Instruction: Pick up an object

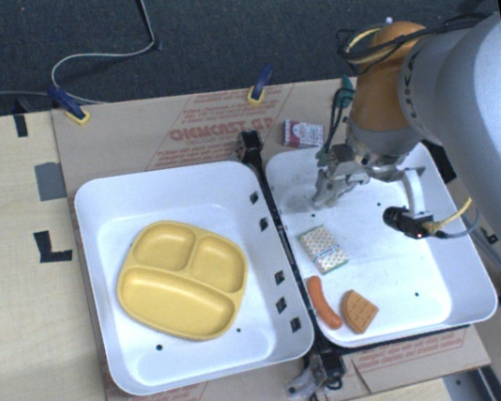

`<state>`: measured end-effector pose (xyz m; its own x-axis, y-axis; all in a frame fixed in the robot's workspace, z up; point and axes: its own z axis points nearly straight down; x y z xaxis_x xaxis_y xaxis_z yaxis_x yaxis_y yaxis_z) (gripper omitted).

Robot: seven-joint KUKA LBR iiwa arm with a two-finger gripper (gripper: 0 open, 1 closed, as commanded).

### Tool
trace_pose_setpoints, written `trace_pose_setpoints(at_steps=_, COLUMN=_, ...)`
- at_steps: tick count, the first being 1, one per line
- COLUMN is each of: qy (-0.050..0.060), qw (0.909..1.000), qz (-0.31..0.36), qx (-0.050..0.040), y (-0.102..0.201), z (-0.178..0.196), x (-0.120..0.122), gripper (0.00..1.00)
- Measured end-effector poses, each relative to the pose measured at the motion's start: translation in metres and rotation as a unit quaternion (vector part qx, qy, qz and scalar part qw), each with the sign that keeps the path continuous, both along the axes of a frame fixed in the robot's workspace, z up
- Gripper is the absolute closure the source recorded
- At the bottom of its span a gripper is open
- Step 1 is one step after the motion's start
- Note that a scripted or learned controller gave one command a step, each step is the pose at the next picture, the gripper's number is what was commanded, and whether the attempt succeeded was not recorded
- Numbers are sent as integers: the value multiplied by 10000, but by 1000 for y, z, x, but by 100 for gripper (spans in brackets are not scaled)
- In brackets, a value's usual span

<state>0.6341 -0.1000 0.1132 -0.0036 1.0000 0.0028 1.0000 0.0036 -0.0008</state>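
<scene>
While three small things lie near the left wall of the right bin [458, 303], namely a patterned packet [323, 247], a sausage [322, 302] and a cracker [358, 311] toward its near-left corner, my pincer [325, 190] hangs above the far-left part, beyond the packet. I cannot tell its state. I judge I am at the approach; next I must lower onto the packet.

We see a wooden bench [21, 309] under a cardboard sheet [201, 132]; two white bins [125, 359] side by side, small packet [301, 133] beside them.
</scene>
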Motion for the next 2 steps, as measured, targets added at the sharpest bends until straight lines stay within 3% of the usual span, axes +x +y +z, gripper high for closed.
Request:
trace_pose_setpoints(at_steps=1, qy=1, qw=10000, qz=0, qx=0, y=0, z=0, x=0, gripper=0)
trace_pose_setpoints(at_steps=2, qy=5, qw=10000, qz=4, qx=11, y=1, z=9, x=0, gripper=100)
